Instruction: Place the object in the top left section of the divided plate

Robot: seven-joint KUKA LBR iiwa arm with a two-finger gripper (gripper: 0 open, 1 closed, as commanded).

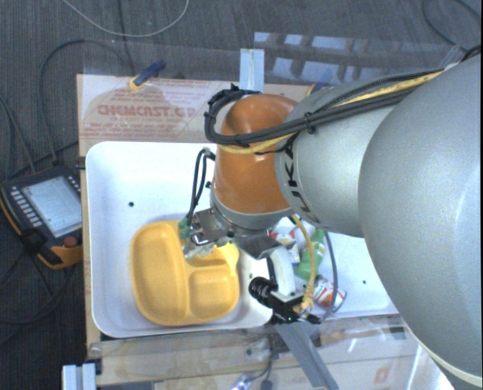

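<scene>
Peeking out under the gripper (199, 238), at the upper right corner of the yellow divided plate (161, 276): a small pale object (198, 255) with a hint of green, too hidden to name. Cannot tell whether held or merely lying there, nor whether the gripper is apart or together. Lying in the lower part of the left bin (115, 185): the plate, long section at left, two smaller ones at right. Reaching in from the right and hanging over that corner: the grey arm (403, 193) with its orange band (249, 161). Crowding together in the right bin (363, 287), partly under the arm: green, white and red items (310, 262).
</scene>
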